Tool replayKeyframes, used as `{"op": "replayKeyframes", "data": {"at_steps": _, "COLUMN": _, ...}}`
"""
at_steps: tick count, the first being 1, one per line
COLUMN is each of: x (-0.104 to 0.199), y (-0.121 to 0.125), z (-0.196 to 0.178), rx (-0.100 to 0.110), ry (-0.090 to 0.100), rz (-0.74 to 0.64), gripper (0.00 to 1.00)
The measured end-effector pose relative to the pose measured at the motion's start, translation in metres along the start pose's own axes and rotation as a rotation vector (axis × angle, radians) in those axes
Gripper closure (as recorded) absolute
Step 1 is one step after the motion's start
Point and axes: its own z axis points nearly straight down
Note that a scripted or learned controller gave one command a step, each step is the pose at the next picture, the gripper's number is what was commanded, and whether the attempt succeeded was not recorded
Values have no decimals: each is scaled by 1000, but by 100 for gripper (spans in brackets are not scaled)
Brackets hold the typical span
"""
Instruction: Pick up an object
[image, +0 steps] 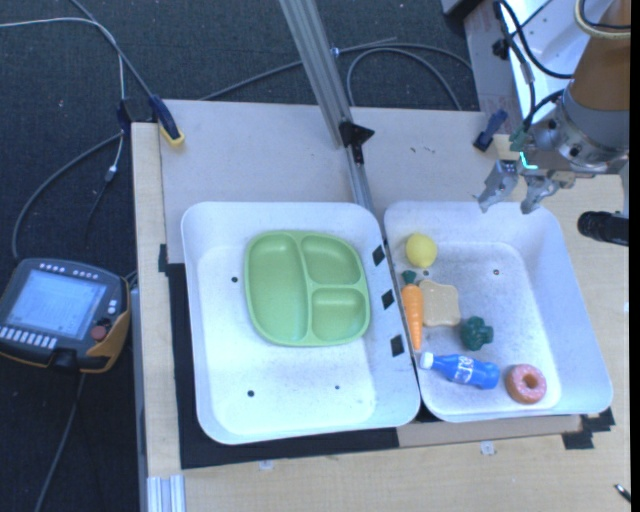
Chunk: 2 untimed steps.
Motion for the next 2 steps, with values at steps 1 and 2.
{"op": "replayKeyframes", "data": {"at_steps": 1, "x": 0, "y": 1, "z": -1, "rx": -3, "ry": 0, "rz": 0, "gripper": 0}}
{"op": "replayKeyframes", "data": {"at_steps": 2, "x": 8, "y": -6, "z": 54, "rx": 2, "ry": 1, "rz": 1, "gripper": 0}}
